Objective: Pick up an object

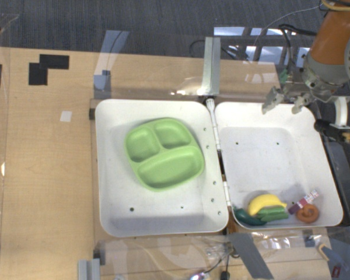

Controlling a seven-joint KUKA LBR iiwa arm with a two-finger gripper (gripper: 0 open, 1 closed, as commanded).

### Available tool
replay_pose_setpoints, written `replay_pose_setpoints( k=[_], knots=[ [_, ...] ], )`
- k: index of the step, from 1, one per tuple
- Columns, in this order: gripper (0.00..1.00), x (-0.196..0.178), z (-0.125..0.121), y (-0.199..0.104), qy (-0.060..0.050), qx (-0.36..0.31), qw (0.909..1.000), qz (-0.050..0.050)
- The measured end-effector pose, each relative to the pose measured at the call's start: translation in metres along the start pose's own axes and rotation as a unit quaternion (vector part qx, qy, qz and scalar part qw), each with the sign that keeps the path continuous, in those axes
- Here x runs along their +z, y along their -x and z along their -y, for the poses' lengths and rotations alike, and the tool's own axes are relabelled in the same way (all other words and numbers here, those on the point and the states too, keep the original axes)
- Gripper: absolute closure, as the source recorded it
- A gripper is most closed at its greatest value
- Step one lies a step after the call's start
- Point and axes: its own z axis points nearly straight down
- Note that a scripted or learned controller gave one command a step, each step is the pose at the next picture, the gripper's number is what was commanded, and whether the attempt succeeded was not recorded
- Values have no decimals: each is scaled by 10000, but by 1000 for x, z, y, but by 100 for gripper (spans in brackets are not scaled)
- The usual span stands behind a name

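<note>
My gripper point(283, 104) hangs over the far edge of the right bin point(268, 150), its two fingers spread apart and open with nothing between them. Far from it, in that bin's near corner, lie a yellow banana point(266, 203), a dark green vegetable point(260, 216) under it, a small orange-brown round piece point(307, 213) and a little pink and white item point(310, 198). A green divided plate point(164, 153) rests in the middle of the left bin point(116, 203).
A metal divider post point(212, 69) stands behind the seam between the bins. Cables and a metal frame point(262, 45) lie behind the right bin. The arm's orange band point(332, 37) sits at the top right.
</note>
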Motion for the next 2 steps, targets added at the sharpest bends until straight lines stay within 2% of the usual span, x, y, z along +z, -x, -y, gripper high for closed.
replay_pose_setpoints(
  k=[1, 2],
  knots=[
    [0, 113, 4, -33, 8, 1187, 9929, -2],
    [0, 120, -7, -55, -29, 2200, 9755, 24]
  ],
)
